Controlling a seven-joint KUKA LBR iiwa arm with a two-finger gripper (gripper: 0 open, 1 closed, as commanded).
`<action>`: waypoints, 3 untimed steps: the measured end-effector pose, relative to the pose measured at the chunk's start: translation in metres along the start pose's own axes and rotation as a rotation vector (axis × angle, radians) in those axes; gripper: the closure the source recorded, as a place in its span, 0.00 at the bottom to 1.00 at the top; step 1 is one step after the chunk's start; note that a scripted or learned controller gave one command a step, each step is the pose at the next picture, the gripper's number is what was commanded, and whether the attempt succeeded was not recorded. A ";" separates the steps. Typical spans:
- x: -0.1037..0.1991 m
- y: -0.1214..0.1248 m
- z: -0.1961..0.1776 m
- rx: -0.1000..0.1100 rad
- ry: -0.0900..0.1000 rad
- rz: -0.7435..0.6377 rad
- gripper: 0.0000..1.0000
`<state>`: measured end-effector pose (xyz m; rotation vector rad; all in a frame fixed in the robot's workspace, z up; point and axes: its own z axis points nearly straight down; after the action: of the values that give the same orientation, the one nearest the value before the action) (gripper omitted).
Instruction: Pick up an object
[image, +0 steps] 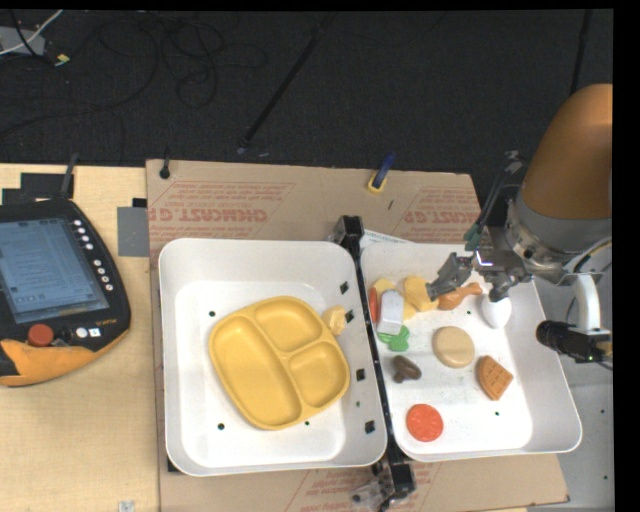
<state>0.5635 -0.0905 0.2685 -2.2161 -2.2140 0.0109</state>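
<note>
Where the hand (470, 283) hovers, its fingertips blur together.

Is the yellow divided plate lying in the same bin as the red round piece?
No. The yellow divided plate lies in the left bin, and the red round piece lies in the right bin.

You have two white bins: left bin (185, 300), right bin (545, 400). You have one yellow divided tray (280, 360). Your right bin lists one red disc (425, 422), one tan round (453, 347), one waffle piece (493, 377), one brown lump (405, 369).
</note>
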 end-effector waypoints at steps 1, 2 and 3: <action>0.000 0.002 -0.005 -0.010 -0.001 -0.001 0.00; 0.008 -0.002 0.057 -0.003 0.000 -0.003 0.00; 0.003 0.000 0.118 -0.002 0.000 -0.001 0.00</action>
<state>0.5624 -0.0876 0.1503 -2.2160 -2.2159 0.0086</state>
